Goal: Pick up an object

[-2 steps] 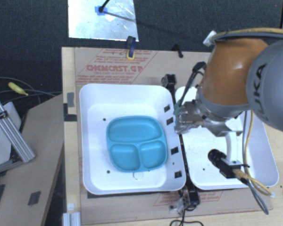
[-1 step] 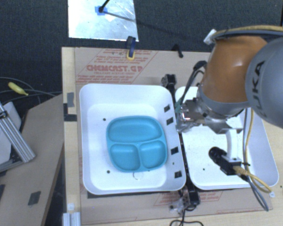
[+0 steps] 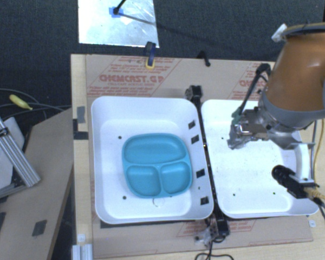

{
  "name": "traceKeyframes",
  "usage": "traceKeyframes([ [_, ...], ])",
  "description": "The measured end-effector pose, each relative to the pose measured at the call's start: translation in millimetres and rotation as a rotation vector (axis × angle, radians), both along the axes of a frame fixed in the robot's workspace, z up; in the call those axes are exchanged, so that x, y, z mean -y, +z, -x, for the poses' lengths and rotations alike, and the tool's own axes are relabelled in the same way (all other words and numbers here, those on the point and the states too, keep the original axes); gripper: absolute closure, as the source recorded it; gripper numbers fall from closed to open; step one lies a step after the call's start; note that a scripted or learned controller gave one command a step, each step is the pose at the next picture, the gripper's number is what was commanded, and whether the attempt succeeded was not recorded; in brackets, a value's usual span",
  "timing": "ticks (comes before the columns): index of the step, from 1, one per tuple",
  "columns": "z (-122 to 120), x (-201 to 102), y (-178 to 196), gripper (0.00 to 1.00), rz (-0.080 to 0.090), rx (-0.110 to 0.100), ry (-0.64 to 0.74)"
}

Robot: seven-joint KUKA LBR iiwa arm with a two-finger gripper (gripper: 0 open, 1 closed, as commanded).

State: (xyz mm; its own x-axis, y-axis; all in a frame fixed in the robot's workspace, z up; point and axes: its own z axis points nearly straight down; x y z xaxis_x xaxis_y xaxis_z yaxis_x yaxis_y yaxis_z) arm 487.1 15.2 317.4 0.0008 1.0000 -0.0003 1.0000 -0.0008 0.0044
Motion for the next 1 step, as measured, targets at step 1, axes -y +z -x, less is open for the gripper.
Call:
traceKeyframes([
  [1,0.4,-67.7,17.8,1.00,-0.003,-0.001,0.012],
])
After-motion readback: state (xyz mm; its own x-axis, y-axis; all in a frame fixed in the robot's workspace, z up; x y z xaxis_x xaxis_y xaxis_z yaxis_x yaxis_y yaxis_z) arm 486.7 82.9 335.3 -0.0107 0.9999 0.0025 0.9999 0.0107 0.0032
